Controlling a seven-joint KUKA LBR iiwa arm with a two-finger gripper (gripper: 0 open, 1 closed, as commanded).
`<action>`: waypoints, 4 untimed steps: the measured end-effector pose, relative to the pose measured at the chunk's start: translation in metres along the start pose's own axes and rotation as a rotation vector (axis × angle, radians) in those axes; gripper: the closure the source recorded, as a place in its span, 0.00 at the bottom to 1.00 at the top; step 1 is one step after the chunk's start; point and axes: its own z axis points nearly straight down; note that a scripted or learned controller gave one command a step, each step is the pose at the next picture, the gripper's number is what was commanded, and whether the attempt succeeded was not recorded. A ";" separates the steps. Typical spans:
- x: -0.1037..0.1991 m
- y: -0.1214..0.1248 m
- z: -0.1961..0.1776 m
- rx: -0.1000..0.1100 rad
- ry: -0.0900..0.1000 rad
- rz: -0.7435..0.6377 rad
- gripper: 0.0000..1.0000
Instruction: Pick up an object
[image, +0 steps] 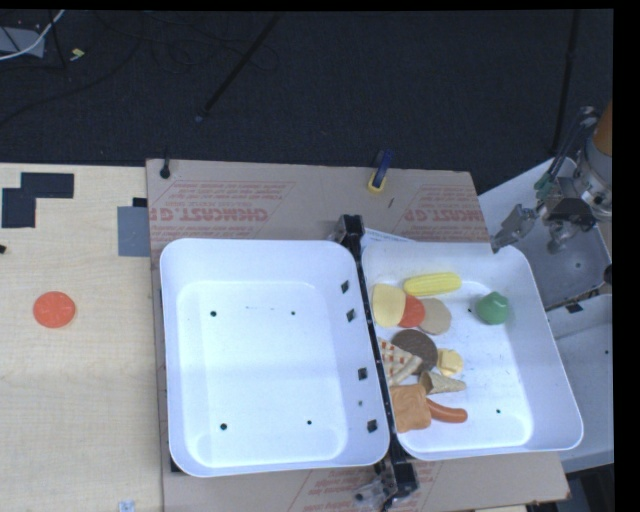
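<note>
White right bin (520, 420) holds all toys; we judge nothing picked, fingers (510, 228) wide, empty, outside it.

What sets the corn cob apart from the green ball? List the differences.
The corn cob is yellow and elongated, lying on its side; the green ball is round. The corn cob lies close beside the other toy food; the green ball sits apart, nearer the bin's right wall. Both lie in the right bin.
</note>
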 end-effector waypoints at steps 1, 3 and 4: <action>0.042 0.013 0.103 0.007 0.003 -0.002 0.00; 0.119 0.016 0.189 -0.006 -0.005 0.001 0.00; 0.121 0.014 0.192 0.001 0.000 0.002 0.00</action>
